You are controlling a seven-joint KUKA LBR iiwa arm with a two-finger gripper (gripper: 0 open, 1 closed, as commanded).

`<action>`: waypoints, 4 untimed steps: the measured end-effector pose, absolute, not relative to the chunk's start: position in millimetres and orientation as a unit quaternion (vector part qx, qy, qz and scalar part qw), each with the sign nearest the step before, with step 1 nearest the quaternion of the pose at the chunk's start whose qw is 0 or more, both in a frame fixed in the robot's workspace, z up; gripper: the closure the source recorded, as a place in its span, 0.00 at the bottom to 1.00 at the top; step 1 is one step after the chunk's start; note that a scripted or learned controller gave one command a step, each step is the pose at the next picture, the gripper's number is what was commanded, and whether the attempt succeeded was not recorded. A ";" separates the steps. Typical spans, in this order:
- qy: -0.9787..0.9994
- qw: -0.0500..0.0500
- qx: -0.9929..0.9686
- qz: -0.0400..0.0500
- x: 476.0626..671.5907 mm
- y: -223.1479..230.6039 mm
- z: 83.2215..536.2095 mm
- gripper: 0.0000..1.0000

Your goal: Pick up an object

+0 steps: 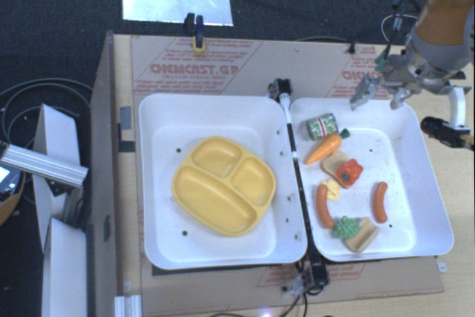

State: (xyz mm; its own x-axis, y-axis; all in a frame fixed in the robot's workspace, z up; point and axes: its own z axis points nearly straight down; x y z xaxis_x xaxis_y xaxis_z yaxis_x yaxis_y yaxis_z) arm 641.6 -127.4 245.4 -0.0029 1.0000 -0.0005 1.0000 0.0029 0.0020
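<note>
Seen from the fixed camera above the bench, two shallow white plastic bins are sitting side by side on a brown cardboard sheet printed with red lettering (223, 63). The left white bin (159, 122) is holding a yellow moulded plastic tray with three compartments (224, 184), lying flat near its middle at a slight angle.

The right white bin (415, 159) is holding a cluster of toy food. A small green and white labelled can (322, 126) is lying on its side near the bin's upper left corner. Just below it, an orange plastic carrot with a green top (326, 148) is lying at a slant. A red tomato-like piece (349, 171) is resting on a tan slice of toy bread (333, 162), touching the carrot's lower end. A small pale yellow wedge (333, 191) is lying just beneath. Two red-orange toy sausages are lying roughly upright in the picture: one (324, 206) left of centre, the other (380, 202) apart to the right. A green broccoli-like piece (344, 226) is sitting against a tan wedge of toy bread (364, 235) near the bin's lower edge.

The grey arm with its orange band (444, 18) is reaching in from the right, and the two-finger gripper (382, 93) is hanging over the upper rim of the right bin, its fingers standing apart with nothing between them, well clear of the toys.
</note>
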 end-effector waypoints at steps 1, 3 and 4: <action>0.709 0.000 0.705 0.000 623.7 -82.8 166.0 0.00; 0.709 0.000 0.705 0.000 657.1 -89.9 84.5 0.00; 0.710 0.000 0.705 0.001 658.0 -89.8 95.7 1.00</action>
State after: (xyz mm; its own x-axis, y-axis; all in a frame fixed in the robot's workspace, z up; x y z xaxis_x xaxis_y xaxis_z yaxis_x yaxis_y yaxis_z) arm 658.0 -89.8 95.7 -0.0073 1.0000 0.0012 1.0000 0.0073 0.0014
